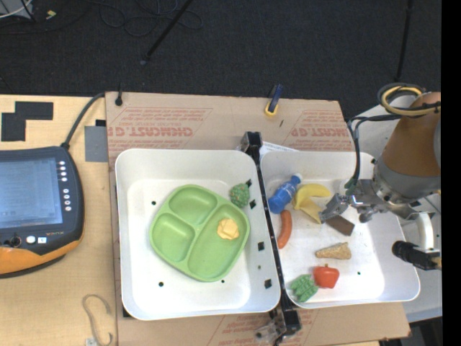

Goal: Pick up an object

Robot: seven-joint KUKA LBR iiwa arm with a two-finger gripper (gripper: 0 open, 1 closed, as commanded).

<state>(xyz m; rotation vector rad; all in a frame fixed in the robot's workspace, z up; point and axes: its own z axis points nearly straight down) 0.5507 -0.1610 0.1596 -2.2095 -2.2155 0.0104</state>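
- Left bin point(137, 193): green plate point(198, 231) bearing a yellow piece point(228, 228).
- Right bin point(389, 290): blue bottle point(283, 194), sausage point(284, 228), banana point(311, 194), tomato point(326, 276).
- My gripper point(337, 211) pinches a brown block point(341, 225) beside the banana.

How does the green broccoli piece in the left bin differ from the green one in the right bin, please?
The left-bin broccoli sits beside the green plate, near the divider at the bin's far side; the right-bin broccoli lies at the near edge, touching a red tomato-like toy. The left one looks darker and smaller; the right one is brighter and looks wider. Both are bumpy green toy vegetables.
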